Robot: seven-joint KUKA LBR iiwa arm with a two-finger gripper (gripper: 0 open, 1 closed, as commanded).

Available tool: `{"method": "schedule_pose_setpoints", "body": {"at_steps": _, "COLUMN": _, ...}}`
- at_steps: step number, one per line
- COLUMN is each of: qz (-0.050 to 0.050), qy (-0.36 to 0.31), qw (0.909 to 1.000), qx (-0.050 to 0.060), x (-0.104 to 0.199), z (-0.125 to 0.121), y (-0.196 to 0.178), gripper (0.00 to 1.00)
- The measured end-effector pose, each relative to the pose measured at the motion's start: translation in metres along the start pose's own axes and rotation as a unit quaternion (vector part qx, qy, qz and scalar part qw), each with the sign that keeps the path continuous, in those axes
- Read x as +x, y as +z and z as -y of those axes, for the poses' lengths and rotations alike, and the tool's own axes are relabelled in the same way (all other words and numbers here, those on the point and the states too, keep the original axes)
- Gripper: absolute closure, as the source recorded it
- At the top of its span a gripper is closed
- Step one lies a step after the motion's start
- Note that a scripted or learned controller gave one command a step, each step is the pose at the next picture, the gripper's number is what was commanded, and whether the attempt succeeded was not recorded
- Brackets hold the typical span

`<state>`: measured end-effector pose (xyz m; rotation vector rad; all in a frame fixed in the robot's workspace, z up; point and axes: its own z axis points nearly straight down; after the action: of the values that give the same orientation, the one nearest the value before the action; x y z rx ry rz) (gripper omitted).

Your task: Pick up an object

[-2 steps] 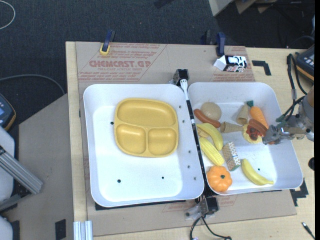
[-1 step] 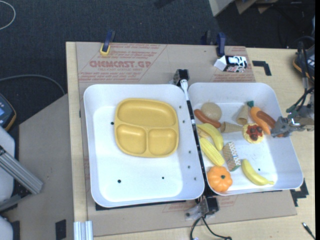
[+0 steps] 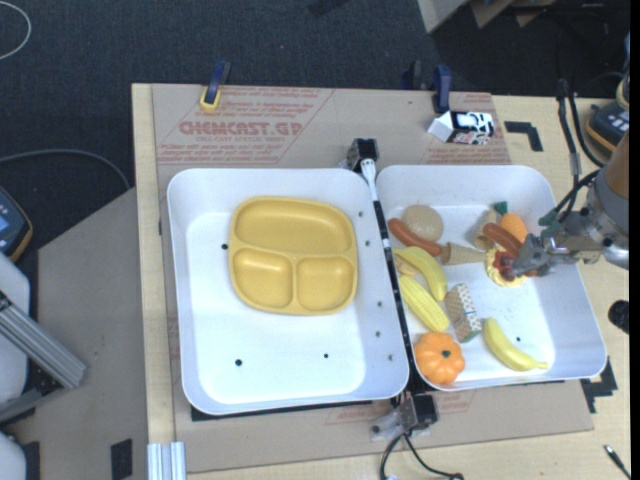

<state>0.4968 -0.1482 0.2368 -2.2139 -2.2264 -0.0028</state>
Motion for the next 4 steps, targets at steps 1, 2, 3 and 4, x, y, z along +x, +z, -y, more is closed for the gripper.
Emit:
{"method": "schedule_pose_setpoints", "body": {"at_steps": 1, "qz": 0.0, "qy": 0.0, "qw": 1.0, "qx": 0.001, "x": 0.057, "z": 0.008, "y": -0.001, "gripper": 1.0}}
{"method": "schedule_pose_setpoints", "body": {"at_steps": 2, "qz": 0.0, "qy": 0.002, "qw": 1.0, "qx": 0.002, "x": 0.082, "z": 0.017, "y": 0.003, "gripper": 1.0}}
{"method": "schedule_pose_setpoints", "body": {"at_steps": 3, "qz": 0.001, "qy": 0.002, "qw": 1.0, "qx": 0.0, "x": 0.081, "z": 0.012, "y": 0.004, "gripper": 1.0}}
{"method": "schedule_pose_setpoints", "body": {"at_steps": 4, "qz": 0.001, "qy": 0.003, "qw": 1.0, "qx": 0.001, "x": 0.077, "z": 0.019, "y": 0.003, "gripper": 1.0}}
